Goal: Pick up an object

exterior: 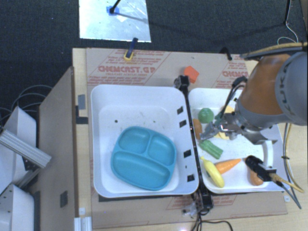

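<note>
as the grey-and-orange arm [269, 88] reaches in from the right, its gripper [216, 129] hangs low over the right bin [269, 189], among toy foods; whether it is spread or pressed together cannot be told from this slant, and nothing is seen pinched in it. just below the gripper lies a green cucumber piece [211, 149], the likeliest pick, its long axis running from upper left to lower right, both ends blunt. near it sit a round green vegetable [206, 115], a yellow banana [213, 173] and an orange carrot [227, 165] whose tip points up and to the right. in the left bin [103, 124] rests a blue divided plate [144, 157]. to do this step well, by this view, the gripper should settle square across the cucumber's short width, centred on its length, and close before lifting, keeping clear of the bin's dividing wall and the crowding banana.
</note>
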Action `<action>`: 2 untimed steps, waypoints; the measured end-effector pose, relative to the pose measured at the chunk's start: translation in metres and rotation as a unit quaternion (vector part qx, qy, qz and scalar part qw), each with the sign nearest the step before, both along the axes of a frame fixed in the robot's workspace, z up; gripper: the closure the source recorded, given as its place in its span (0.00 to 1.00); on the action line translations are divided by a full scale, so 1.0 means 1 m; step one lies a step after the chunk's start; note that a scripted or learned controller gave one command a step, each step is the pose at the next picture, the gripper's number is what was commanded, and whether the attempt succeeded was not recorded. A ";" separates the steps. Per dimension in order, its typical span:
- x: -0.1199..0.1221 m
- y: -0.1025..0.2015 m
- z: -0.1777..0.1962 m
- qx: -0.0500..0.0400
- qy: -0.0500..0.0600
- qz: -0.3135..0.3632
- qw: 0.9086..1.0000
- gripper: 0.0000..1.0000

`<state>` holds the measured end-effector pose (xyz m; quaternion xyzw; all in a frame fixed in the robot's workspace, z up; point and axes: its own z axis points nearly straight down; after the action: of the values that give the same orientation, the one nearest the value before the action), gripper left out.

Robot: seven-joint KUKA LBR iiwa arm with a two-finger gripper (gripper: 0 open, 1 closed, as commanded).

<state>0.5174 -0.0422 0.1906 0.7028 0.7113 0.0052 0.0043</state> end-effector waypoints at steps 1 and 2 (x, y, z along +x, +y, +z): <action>-0.035 -0.124 -0.095 -0.002 0.010 -0.011 1.000 0.00; 0.021 -0.167 -0.106 -0.003 0.004 -0.005 1.000 0.00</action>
<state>0.5383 -0.2090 0.0847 0.7061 0.7081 0.0006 0.0038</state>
